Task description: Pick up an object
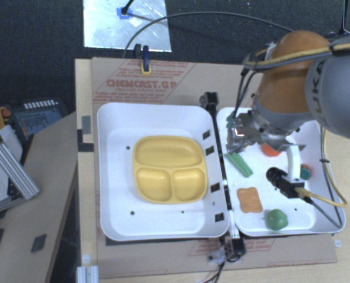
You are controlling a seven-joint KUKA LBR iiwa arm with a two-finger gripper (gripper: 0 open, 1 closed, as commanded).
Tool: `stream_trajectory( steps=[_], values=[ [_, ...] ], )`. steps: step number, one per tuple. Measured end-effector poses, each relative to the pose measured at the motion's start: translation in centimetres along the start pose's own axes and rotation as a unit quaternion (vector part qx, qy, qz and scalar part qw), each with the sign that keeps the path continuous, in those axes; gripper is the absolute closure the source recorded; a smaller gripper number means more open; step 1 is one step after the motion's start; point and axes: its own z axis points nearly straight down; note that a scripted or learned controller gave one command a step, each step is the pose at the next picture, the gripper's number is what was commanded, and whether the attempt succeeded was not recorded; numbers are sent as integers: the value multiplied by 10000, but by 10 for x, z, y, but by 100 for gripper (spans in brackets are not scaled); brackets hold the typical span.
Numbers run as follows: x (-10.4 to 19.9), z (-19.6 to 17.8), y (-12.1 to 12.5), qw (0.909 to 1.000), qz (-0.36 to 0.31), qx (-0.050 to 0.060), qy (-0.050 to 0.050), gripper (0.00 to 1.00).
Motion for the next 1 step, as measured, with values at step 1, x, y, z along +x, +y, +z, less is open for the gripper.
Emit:
stream_trajectory(
  steps=[1],
  values=[
    [46, -2, -9, 10000, -2, -4, -1, 100]
  ],
)
